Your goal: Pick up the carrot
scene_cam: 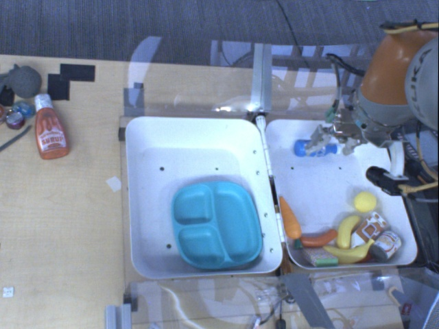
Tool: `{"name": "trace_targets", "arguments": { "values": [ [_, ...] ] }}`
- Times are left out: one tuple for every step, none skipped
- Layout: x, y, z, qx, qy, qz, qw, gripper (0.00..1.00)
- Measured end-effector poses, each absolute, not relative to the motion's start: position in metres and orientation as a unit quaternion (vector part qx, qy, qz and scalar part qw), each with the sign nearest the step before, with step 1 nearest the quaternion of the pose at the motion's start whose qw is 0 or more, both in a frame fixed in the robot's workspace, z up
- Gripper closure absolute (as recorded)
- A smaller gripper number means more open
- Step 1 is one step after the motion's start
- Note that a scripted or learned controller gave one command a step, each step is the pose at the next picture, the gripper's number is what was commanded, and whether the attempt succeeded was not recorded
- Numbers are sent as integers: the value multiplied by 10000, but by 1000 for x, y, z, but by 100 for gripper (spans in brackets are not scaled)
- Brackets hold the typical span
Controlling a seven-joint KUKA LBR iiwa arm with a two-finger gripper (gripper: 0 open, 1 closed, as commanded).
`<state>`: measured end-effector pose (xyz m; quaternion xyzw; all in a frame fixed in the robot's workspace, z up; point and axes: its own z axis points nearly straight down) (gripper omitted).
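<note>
Gripper (334,137) hangs over the right bin's (312,184) far end, just beside a blue object (305,147); cannot tell its state. Carrot (289,219) lies well apart, untouched, along the bin's left wall near the toy clutter (357,242).

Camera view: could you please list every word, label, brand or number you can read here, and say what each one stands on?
No text can be read with certainty.
Ketchup bottle, on the bench left of the bins: white lettering on its label, too blurred to read.
Brown and white packet, in the right bin's near corner by the banana: printed markings, too small to read.
Blue object by the gripper: no lettering visible.
</note>
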<state>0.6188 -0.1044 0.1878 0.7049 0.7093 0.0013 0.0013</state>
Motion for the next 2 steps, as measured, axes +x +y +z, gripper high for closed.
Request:
{"name": "trace_targets", "arguments": {
  "values": [
    [650, -108, 241, 7167, 6974, 23, 29, 0],
    [670, -105, 160, 7143, 6998, 9, 14, 0]
  ]
}}
